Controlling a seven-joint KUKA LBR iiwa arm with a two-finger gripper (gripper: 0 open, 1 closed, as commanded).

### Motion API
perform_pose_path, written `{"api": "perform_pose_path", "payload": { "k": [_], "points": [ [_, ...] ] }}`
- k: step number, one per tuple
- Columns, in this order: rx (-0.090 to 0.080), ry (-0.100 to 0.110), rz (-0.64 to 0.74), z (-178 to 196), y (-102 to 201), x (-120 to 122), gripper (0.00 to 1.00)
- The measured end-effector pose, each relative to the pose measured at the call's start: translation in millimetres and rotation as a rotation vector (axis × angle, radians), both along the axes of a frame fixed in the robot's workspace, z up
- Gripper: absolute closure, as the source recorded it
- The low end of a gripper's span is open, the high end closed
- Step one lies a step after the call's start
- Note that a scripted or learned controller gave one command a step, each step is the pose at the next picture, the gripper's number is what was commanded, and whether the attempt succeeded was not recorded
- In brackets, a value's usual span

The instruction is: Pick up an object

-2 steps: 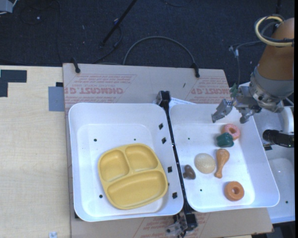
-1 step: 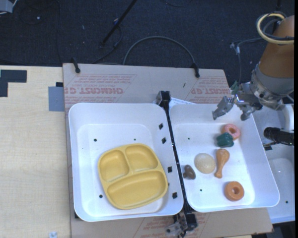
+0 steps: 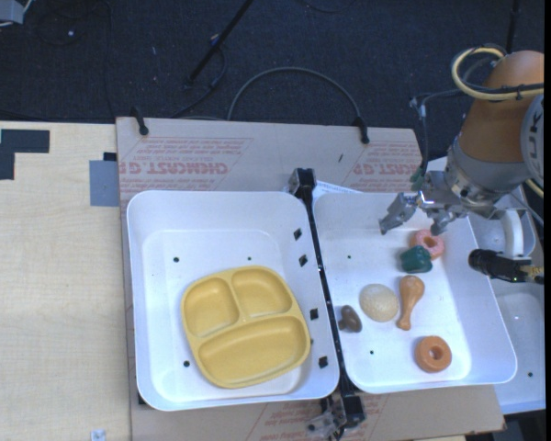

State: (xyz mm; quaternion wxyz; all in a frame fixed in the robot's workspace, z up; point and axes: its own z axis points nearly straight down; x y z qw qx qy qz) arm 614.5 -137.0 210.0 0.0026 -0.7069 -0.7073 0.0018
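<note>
Hand (image 3: pixel 421 213) over upper right bin (image 3: pixel 482 356), fingers spread apart, nothing between them. Just below it: pink ring (image 3: pixel 431 242) and green toy (image 3: pixel 417 260). Drumstick (image 3: pixel 410 298), cream egg-shaped piece (image 3: pixel 379 302), orange donut (image 3: pixel 432 354) lie lower. Cardboard (image 3: pixel 188 159) print, inverted: "CHEMCAST GP".

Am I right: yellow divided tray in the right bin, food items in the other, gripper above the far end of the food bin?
Not quite. The camera view shows the yellow divided tray in the left bin. The food items lie in the right bin, with the gripper above its far end.
</note>
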Motion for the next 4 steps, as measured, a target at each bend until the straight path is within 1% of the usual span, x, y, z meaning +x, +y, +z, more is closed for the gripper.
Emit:
{"api": "perform_pose_path", "payload": {
  "k": [1,2,3,4],
  "points": [
    [0.0,0.001,-0.001,-43.7,1.5,1.9,0.0],
    [0.0,0.0,-0.001,-86.9,0.4,-1.1,0.0],
    [0.0,-0.002,-0.003,-75.0,-0.2,-0.7,1.0],
    [-0.001,-0.009,0.001,-24.5,3.9,9.0,1.0]
  ]
}}
